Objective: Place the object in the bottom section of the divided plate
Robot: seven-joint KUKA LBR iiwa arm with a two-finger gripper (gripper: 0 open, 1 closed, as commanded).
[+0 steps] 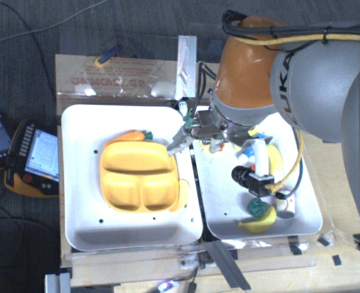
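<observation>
At the near edge of the desk (345, 249) the two shallow white bins sit side by side. In the right bin (228, 215), nearest the front rim, a yellow plastic banana (260, 222) lies touching a small dark green object (257, 207), with a small white cylinder (286, 207) just beside them. Behind these a black cylindrical part (248, 178) juts from the arm. In the left bin (82, 218) the yellow divided plastic plate (140, 176) rests flat, its two smaller sections toward the front and one wide section behind. An orange carrot with a green top (131, 136) lies against the plate's far rim, outside the sections. The tool (181, 138) hangs at the wall between the bins, near the plate's far right corner; how far its fingers stand apart I cannot tell, and nothing is visible between them. Farther back the grey arm's orange band (247, 72) rises, and a clear plastic sheet (121, 75) lies beyond.
</observation>
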